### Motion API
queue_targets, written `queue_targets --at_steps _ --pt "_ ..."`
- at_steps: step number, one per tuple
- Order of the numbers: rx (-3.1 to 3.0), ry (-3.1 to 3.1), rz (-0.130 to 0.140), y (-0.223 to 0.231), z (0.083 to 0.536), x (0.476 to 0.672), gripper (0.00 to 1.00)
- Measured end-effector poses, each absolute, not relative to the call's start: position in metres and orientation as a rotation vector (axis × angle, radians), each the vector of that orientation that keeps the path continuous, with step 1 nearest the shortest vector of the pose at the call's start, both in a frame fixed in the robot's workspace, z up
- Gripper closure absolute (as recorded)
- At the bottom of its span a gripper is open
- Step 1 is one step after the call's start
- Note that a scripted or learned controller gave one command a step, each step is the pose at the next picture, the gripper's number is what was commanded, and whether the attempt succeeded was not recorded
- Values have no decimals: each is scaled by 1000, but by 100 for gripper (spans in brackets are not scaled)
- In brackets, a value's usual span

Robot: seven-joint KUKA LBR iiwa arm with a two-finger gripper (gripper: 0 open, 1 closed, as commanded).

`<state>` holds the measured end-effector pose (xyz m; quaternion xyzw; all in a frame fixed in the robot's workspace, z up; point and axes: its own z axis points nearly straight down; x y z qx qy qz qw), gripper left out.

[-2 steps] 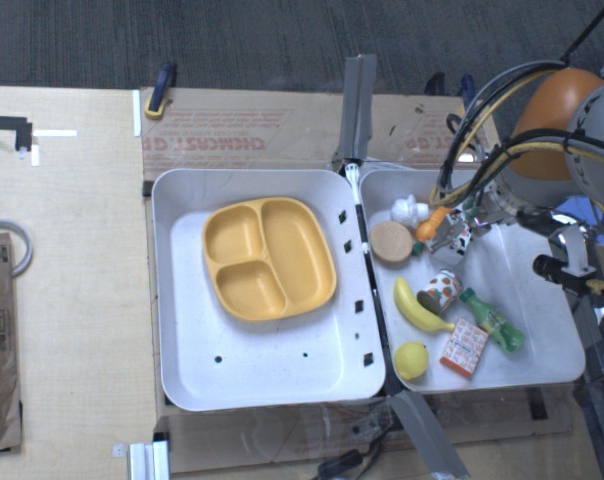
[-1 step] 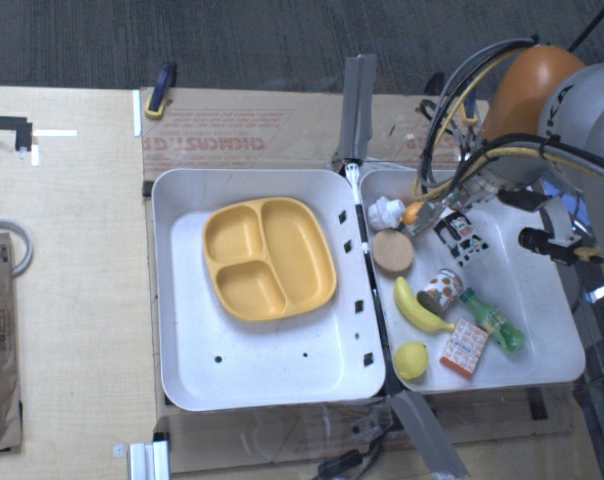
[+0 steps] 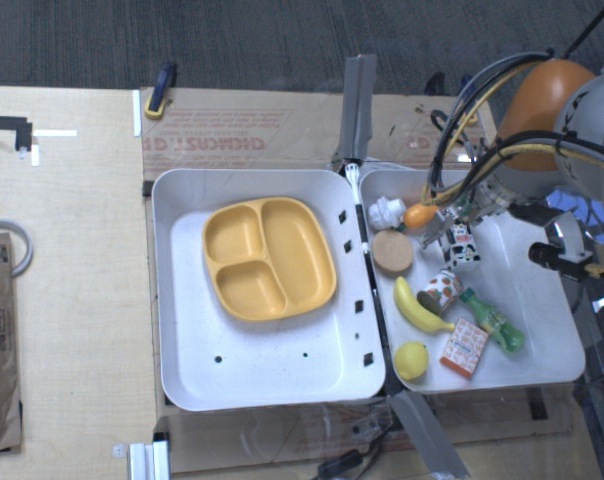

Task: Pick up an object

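Note:
The right bin [image 3: 542, 298] holds several small objects. Along its left side lie a white crumpled item [image 3: 386, 211], a small orange ball [image 3: 419, 215], a tan round disc [image 3: 392, 251], a banana [image 3: 418, 308] and a lemon [image 3: 411, 359]. Further right are a patterned cup [image 3: 441, 290], a green bottle [image 3: 494, 323], an orange box [image 3: 464, 348] and a black-and-white spotted piece [image 3: 463, 247]. My gripper [image 3: 450, 226] is low over the bin's upper left part, just right of the orange ball and above the spotted piece. Cables and the wrist hide its tip.
The left bin [image 3: 182, 348] holds a yellow divided plate [image 3: 270, 258]. A raised divider [image 3: 360, 218] separates the two bins. The grey arm with its orange band [image 3: 547, 103] and cables covers the right bin's upper right corner. Cardboard [image 3: 242, 128] lies behind the bins.

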<state>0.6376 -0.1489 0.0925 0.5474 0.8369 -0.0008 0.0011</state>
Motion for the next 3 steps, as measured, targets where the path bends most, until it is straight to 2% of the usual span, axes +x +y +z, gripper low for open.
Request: queue_targets --at_steps 1,2,3 --pt "1717 2624 -2 -150 102 638 100" --pt "1058 2954 0 -87 192 660 100" --pt "1127 2931 -1 -3 200 611 100"
